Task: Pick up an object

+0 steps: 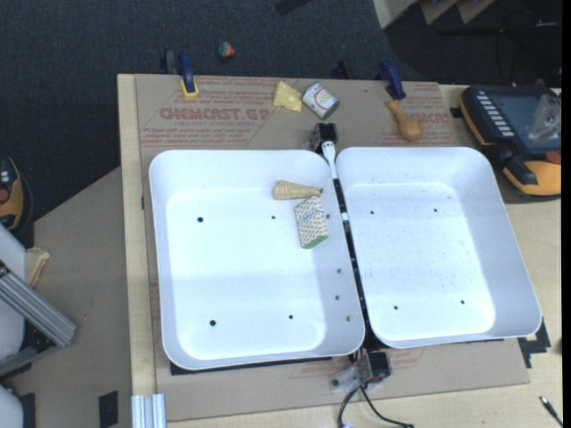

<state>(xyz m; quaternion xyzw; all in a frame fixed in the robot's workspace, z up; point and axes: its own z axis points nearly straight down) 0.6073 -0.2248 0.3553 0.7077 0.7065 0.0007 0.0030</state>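
Claw first: you could not tell from this view whether it was released, clenched or grasping anything, and you could not read the arm's pose either.

Your two white bins sat side by side with their inner rims touching along the middle. The left bin [178, 266] held two things, both in its far right corner, close to the shared rim. One was a tan roll [296, 190], lying flat with its long axis running left to right and its narrower end pointing toward the right bin [500, 239]. Just below it lay a small checked packet [310, 221], green and white, with its long axis running from the far side toward the near side, tilted slightly. The roll and the packet were just beside each other; you could not tell whether they touched.

Beyond the bins, on the brown board [143, 114], you had a yellow wedge [287, 97] and a small white box [320, 100] next to each other, and a wooden-handled piece [405, 120] further right. Two blue clamps [186, 69] gripped the board's far edge. A handheld control unit [513, 119] lay on the bench at the right.
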